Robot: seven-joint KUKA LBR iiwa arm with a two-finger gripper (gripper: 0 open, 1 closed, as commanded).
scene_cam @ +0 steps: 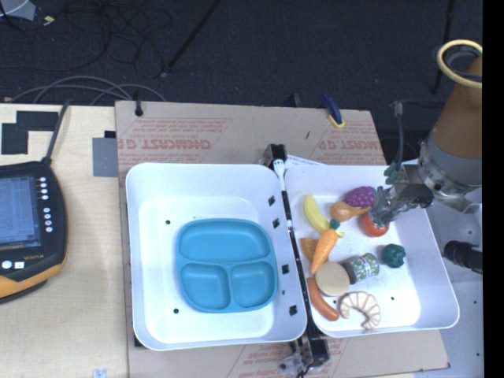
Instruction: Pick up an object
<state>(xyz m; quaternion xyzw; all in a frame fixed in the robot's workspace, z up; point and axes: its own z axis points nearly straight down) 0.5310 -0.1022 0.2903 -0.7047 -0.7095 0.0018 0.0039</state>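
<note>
The right bin holds several toy foods: a yellow banana, purple grapes, an orange carrot, a red tomato, a green broccoli piece, a small tin can, a beige round piece and a croissant. My gripper reaches in from the right and hangs low over the bin's upper right part. It sits right above the tomato, partly covering its top, with the grapes just to its left.
The left bin holds a blue divided plate. A hinge strip runs between the bins. A teach pendant lies on the bench at the far left. Cables run across the dark floor behind.
</note>
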